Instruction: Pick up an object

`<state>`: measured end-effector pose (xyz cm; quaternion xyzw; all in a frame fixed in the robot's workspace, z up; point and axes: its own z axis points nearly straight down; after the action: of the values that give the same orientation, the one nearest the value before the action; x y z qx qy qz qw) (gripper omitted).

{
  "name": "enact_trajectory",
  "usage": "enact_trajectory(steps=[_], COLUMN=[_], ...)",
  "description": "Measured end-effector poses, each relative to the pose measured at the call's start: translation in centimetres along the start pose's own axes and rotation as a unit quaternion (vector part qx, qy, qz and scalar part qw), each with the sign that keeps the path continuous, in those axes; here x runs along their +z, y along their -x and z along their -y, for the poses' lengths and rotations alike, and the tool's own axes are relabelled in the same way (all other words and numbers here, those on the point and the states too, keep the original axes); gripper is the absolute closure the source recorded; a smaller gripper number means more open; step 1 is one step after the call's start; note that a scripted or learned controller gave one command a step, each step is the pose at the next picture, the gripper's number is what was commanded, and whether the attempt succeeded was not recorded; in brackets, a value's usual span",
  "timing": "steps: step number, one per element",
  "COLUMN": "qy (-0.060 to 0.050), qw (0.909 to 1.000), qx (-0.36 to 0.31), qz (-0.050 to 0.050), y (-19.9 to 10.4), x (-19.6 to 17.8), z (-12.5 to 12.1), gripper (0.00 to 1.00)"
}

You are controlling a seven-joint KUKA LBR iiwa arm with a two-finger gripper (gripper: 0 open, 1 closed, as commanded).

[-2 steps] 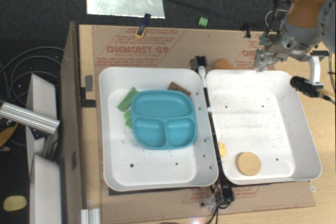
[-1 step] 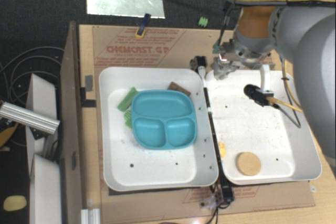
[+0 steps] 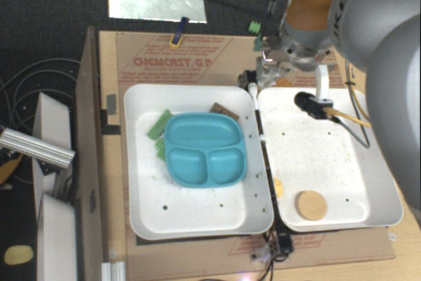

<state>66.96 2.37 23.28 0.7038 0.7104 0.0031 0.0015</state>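
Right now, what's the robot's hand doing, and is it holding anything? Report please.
Hand at the far edge, above the seam between bins; grip state unclear. Blue divided tray lies untouched in left bin. Tan disc untouched in right bin.

A blue sectioned tray (image 3: 204, 149) with three compartments lies flat in the middle of the left bin (image 3: 141, 207). A green flat piece (image 3: 158, 124) sticks out from under the tray's upper left edge, toward the bin's far left corner, and a brown block (image 3: 225, 110) peeks out at the tray's far right edge, close to the bin's right wall. In the right bin (image 3: 342, 161), a tan round disc (image 3: 311, 204) lies flat near the front edge. A small yellow bit (image 3: 278, 189) sits at that bin's left wall.
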Motion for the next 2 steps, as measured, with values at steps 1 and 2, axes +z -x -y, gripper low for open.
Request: enact_trajectory(steps=[1, 2], qy=[-0.004, -0.002], qw=[1.0000, 1.0000], qx=[-0.001, 0.003], qz=[0.000, 0.001], y=[-7.53, -7.01], x=[4.25, 4.02], z=[1.08, 0.96], gripper=[1.00, 0.00])
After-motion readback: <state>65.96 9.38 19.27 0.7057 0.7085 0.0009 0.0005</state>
